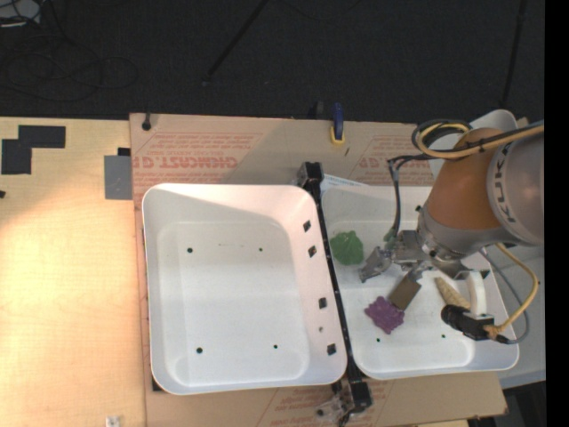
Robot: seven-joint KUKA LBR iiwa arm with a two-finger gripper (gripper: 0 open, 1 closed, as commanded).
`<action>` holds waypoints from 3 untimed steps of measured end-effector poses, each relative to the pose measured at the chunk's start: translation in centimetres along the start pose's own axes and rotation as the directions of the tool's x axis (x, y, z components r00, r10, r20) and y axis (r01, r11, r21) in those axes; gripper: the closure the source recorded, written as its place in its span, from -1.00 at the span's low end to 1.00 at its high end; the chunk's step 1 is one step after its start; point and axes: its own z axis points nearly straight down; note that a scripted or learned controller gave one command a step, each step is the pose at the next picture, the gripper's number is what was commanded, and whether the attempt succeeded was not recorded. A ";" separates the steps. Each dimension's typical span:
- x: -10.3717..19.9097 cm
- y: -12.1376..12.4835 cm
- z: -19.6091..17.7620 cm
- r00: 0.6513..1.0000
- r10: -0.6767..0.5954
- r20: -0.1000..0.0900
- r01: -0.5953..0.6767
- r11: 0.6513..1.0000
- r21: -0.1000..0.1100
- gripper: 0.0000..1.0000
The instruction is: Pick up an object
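We see the grey arm with its orange band [462, 189] reaching over the right shallow white bin [498, 358] on the bench. Its gripper [391, 261] hangs low inside that bin, and we cannot tell how it is set. Just left of it lies a crumpled green soft object [348, 247], near the divider between the bins. A purple lumpy object [384, 314] sits below the gripper, touching a small brown block [406, 294]. A yellowish banana-shaped object [447, 290] lies further right. The left shallow white bin [160, 238] stands beside.
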 end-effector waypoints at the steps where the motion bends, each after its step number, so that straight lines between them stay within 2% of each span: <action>1: 2.4 -8.0 -1.7 1.000 0.004 -0.001 -0.004 1.000 0.000 -1.00; 2: 2.2 -7.7 -2.6 1.000 0.009 0.001 -0.009 1.000 -0.003 1.00; 3: 6.2 -8.7 -18.3 1.000 -0.005 0.002 0.005 1.000 -0.020 1.00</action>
